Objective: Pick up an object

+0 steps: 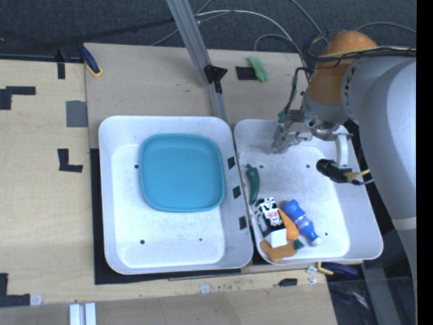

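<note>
Camera view: square glossy teal plate (181, 172) in smooth white bin (122, 249).

On the table (47, 181) two bins sit side by side. The left bin (122, 249) holds a plate (181, 172). In the right bin (352, 235), a pile of small objects (284, 227) lies in the near left corner, and my pincer (284, 143) hangs over the far side.

The gripper (283, 141) hangs over the far part of the right bin (352, 239). A blue bottle (300, 222), a green pepper (252, 181) and small toys lie near. The left bin (122, 202) holds a turquoise plate (181, 172).
</note>
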`<action>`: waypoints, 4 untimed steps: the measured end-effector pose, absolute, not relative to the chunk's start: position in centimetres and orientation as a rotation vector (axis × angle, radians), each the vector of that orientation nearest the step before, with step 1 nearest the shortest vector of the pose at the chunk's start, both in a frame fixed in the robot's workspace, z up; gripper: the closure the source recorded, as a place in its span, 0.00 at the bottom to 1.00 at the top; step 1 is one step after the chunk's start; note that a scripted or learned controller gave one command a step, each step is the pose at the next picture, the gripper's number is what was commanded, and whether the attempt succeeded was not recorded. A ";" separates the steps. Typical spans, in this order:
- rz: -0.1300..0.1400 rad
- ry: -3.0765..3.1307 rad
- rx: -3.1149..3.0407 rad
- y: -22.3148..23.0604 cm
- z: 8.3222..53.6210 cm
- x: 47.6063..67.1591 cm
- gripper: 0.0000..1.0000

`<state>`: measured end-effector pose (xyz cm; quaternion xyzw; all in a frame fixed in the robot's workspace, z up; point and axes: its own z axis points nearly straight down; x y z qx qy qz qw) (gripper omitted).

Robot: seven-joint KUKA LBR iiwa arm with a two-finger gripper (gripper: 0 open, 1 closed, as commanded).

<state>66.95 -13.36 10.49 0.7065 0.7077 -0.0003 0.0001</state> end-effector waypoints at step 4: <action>0.001 2.226 2.218 -8.0 21.5 65.5 1.00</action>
